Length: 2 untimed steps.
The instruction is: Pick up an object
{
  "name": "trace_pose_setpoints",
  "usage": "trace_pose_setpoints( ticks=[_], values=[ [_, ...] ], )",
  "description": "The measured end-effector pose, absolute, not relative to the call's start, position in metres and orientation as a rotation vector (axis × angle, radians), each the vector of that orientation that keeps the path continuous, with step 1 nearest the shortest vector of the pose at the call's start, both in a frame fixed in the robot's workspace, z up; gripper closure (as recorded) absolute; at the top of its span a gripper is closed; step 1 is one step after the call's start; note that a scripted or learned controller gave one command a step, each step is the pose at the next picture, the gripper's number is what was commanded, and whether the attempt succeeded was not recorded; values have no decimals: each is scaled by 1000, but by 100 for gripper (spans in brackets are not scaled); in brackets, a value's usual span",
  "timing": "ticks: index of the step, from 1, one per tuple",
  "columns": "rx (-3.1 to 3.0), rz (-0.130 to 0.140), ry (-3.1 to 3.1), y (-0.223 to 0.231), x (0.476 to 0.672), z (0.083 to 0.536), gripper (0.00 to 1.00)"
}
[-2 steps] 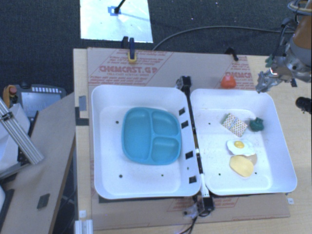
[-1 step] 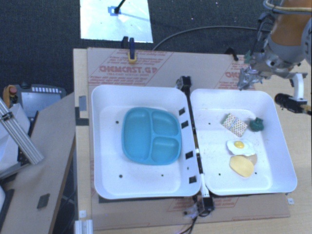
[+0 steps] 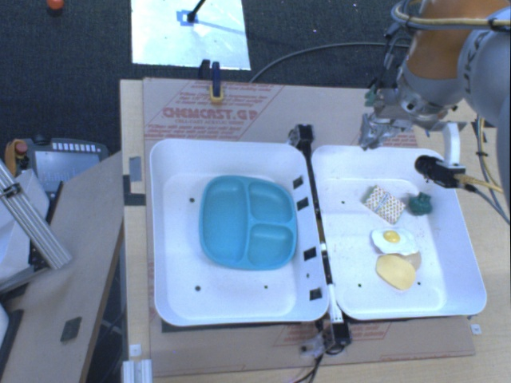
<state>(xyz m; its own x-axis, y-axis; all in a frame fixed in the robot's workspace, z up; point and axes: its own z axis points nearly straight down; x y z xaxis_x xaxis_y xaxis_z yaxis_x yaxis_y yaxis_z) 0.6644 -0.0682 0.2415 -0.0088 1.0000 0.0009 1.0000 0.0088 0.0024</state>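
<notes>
With nothing lifted yet, the claw (image 3: 373,138), its grip state impossible to tell, hangs above and behind the checkered packet (image 3: 385,204), fried egg (image 3: 394,241) and yellow chip (image 3: 396,271).

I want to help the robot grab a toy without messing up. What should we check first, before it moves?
1. Things to pick in the right bin: ok. A checkered block, a green toy, a fried egg and a yellow piece lie there.
2. End effector above that bin's far edge: ok.
3. End effector holding nothing: cannot tell.
4. Targets apart from each other: not ok for the egg and yellow piece, which touch; the block lies alone.
5. Blue plate out of the way in the left bin: ok.
</notes>
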Motion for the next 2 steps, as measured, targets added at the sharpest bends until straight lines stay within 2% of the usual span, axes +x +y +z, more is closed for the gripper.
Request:
trace_pose_setpoints(
  ticks=[1,2],
  values=[
    [2211,3,2231,-14,656,246,100],
    [2210,5,2231,40,664,249,100]
  ],
)
